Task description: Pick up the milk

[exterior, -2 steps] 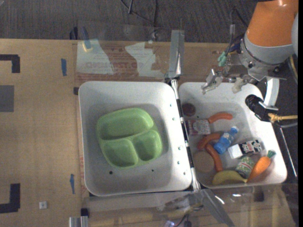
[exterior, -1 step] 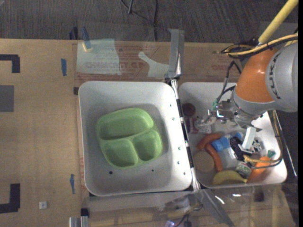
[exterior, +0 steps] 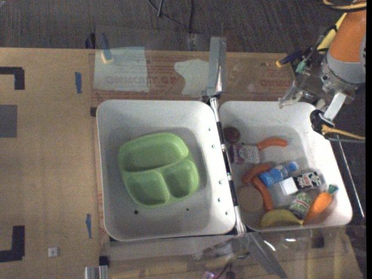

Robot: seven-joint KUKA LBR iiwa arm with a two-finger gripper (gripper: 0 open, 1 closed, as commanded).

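Looking down at the bench, two white bins sit side by side. The left bin [exterior: 110,156] holds a green divided plate [exterior: 158,168]. The right bin [exterior: 343,211] is crowded with toy food. The milk [exterior: 300,182], a small white carton with black cow patches, lies on its side near the bin's right wall, touching a blue-capped bottle [exterior: 278,172] and just beside a carrot [exterior: 321,204] and a green-labelled can [exterior: 300,204].

The gripper [exterior: 311,97] hangs above the bin's far right corner, well apart from the milk. Whether it is spread or pressed together I cannot tell; it holds nothing.

My worry is the crowding: coming down, the gripper could catch the bottle or carrot instead, or nudge the carton against the wall. A carton lying flat may also slip.

The arm [exterior: 349,39] is cut off at the frame's edge, and the small items blur together.
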